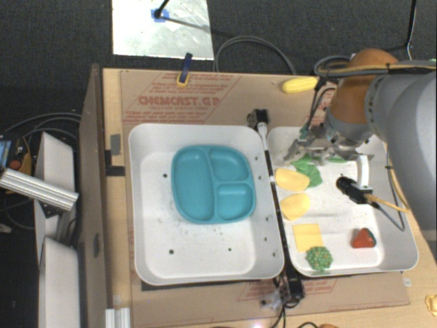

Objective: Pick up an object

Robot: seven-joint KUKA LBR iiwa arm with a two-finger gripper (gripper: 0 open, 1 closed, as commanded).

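Claw point(308, 153) hangs low in the right bin point(392, 251), directly over a green leaf point(311, 175), probably lining up a grab. Whether it is apart or together I cannot tell. Yellow pieces point(291, 179) lie just beside the claw.

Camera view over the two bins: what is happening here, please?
The grey arm reaches in from the right, and its gripper is low over the far end of the right bin, at a green leafy piece. Whether it holds anything, I cannot tell. Other pieces, such as a yellow square and a red piece, lie nearer in that bin. The left bin holds a blue divided plate.
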